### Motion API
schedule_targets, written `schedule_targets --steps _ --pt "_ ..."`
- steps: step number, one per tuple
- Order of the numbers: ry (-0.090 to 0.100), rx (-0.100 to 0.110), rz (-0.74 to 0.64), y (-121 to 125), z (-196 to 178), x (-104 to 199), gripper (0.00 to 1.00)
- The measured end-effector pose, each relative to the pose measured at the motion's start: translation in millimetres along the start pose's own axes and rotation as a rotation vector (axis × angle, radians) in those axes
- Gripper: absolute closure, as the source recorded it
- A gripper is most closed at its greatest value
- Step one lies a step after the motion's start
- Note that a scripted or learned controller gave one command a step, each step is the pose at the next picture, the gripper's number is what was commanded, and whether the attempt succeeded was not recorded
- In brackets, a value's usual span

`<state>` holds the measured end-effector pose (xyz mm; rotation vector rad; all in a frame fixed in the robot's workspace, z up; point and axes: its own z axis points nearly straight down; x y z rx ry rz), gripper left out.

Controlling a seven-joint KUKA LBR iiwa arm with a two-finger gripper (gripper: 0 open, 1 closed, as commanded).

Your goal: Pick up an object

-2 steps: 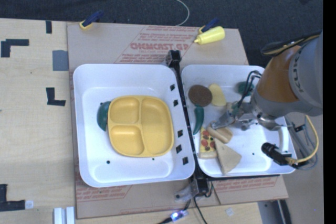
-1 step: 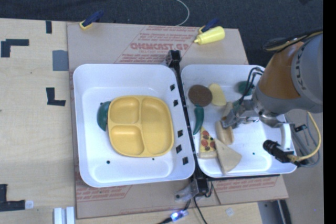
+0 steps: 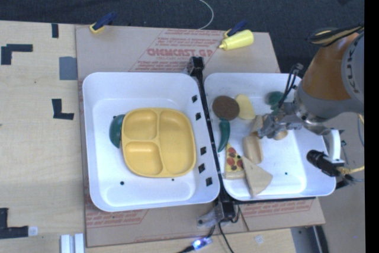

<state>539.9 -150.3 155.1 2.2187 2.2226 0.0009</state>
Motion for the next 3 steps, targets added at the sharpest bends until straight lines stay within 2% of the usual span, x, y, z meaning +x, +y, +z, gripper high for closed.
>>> schedule_targets --steps 1,2,3 --pt "-0.001 -0.004 0.000 7 -61 -3 1.00" --pt "0.001 0.002 0.000 8 -70 -3 1.00" --pt "0.002 0.003 -0.004 -8 -77 54 1.00"
